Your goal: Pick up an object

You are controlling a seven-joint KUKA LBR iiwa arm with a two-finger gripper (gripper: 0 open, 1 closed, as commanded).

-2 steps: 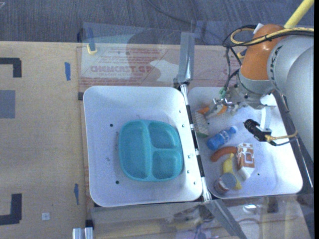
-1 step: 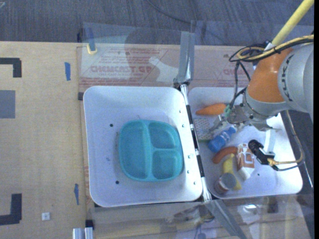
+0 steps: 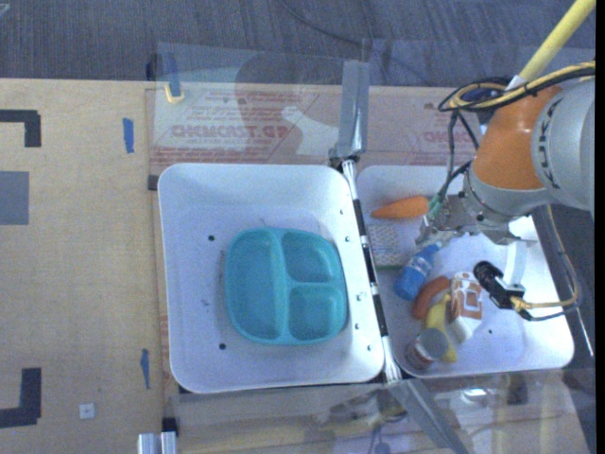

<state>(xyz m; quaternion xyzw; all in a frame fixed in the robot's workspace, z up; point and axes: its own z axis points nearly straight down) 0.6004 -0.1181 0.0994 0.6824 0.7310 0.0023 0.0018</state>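
Blue bottle (image 3: 416, 274): lying tilted in the right bin (image 3: 544, 348), a little left of the middle, upper end pointing toward the far edge. Gripper (image 3: 438, 235) parked right over that upper end, coming in off the grey arm (image 3: 567, 149) with the orange band. Honestly can't tell whether clenched or released from this angle.

Writing first: red block capitals on the cardboard sheet (image 3: 246, 126) behind both bins, under a clear plastic cover, too washed out to read for sure. White carton (image 3: 465, 296) with orange print just right of the bottle, print too small to make out.

Rest of the right bin: carrot (image 3: 400, 207) near the far left corner, grey mesh pad (image 3: 382, 244) along the left edge, orange-red sausage-looking thing (image 3: 430, 294) just beside the bottle's lower end, something yellow (image 3: 437, 316) just below that, and a small can (image 3: 427, 350) close to the near left corner.

Left bin (image 3: 189, 216): teal divided plate (image 3: 284, 285), three compartments, roughly dead centre.

Surface: pale wooden bench (image 3: 76, 282), black corner marks (image 3: 31, 130) and a grey square (image 3: 11, 199) along its left edge, couple of blue tape strips (image 3: 128, 135) left of the bins. Dark grey carpet (image 3: 142, 8) past the far edge, black cable (image 3: 326, 31) looping across it.
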